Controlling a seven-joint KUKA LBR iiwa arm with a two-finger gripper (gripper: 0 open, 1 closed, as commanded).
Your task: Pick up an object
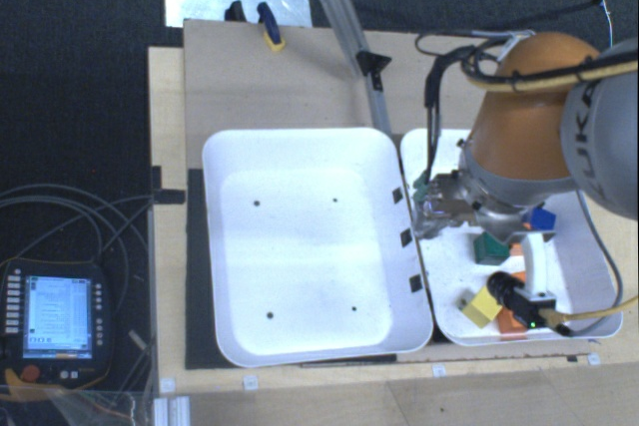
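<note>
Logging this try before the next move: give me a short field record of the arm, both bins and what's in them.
arm: over the right bin, orange band above the wrist
gripper: low near the right bin's left wall; finger state hidden
left bin: white, rim at
right bin contents: yellow block, green block, blue block, orange piece
held object: none visible

1. One fixed camera looks down at a slant from above the bench [300,75].
2. It stands far enough off to take in both white bins [310,244], the bench's edges and dark floor beyond.
</note>
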